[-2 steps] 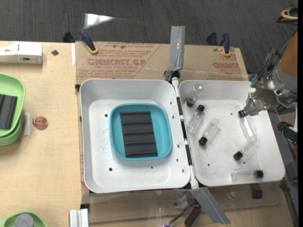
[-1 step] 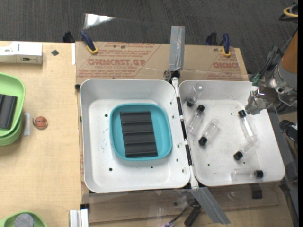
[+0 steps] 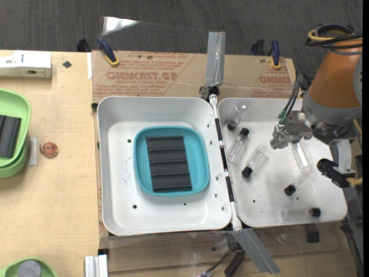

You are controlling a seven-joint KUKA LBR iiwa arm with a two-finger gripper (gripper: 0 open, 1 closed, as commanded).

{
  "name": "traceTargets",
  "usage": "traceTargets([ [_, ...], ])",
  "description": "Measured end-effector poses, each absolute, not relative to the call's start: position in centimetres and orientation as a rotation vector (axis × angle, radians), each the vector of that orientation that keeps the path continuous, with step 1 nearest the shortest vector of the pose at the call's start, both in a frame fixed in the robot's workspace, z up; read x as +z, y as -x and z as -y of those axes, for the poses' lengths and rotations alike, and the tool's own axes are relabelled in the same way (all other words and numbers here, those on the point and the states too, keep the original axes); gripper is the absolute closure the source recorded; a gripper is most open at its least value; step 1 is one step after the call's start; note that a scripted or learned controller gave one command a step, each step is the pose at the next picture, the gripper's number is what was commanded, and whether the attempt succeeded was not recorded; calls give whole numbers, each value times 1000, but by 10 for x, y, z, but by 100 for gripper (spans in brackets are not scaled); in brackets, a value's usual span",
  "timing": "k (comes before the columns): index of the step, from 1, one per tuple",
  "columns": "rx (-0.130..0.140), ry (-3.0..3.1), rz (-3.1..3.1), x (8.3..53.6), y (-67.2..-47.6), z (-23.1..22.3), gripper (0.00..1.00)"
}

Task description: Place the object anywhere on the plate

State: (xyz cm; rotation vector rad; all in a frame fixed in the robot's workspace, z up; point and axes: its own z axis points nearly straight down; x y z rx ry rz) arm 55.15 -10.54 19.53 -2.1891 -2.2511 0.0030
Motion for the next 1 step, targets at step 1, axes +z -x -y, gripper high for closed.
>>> traceTargets([
  [1,3,2046,2381,191,-511,45,100],
])
